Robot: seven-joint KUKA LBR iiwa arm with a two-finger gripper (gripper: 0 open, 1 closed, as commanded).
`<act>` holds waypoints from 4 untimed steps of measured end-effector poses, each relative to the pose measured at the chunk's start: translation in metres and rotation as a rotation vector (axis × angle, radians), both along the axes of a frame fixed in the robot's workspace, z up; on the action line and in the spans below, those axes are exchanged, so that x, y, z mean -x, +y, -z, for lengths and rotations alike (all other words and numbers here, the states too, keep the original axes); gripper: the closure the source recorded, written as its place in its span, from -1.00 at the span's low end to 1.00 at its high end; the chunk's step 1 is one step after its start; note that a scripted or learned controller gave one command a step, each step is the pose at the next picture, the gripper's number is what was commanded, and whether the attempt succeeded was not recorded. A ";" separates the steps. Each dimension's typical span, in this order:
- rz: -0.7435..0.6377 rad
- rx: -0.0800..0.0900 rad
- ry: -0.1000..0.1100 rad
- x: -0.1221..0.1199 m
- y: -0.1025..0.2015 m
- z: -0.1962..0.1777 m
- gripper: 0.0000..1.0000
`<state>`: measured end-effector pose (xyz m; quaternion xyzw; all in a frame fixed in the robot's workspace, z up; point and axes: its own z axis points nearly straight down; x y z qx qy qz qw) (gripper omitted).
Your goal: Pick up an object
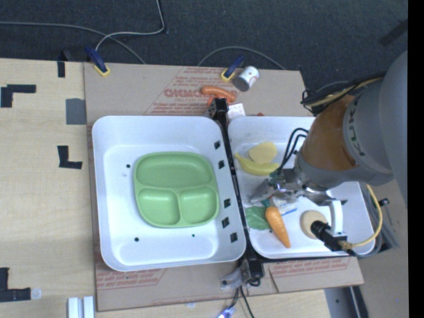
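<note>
- My arm (pixel 344 144) reaches in from the right and hangs low over the right bin (pixel 361 244), wrist over its middle.
- The gripper (pixel 281 189) sits just above the carrot (pixel 277 226), between it and the banana (pixel 258 167); whether it touches either I can't make out.
- The metal parts there are too tangled and small for me to say if the jaws are spread or closed, and I see nothing clearly held between them.
- Pickable things all lie in the right bin: banana with a pale yellow piece (pixel 263 152) at the top, carrot and a green scrap (pixel 256 218) lower left, a round beige item (pixel 311 222) lower right.
- The left bin (pixel 106 177) has a green tray (pixel 176 189).
- I judge this as the reach-and-descend step, grasp not confirmed.
- Next move, I'd say: settle on the carrot, line the jaws across its body, close, lift straight up.
</note>
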<state>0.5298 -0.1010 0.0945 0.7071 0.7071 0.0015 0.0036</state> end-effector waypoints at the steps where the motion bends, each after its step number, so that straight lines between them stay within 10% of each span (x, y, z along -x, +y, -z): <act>1: -0.001 0.000 0.003 -0.097 -0.012 0.008 -1.00; 4: 0.000 0.000 0.002 -0.048 -0.003 0.008 -1.00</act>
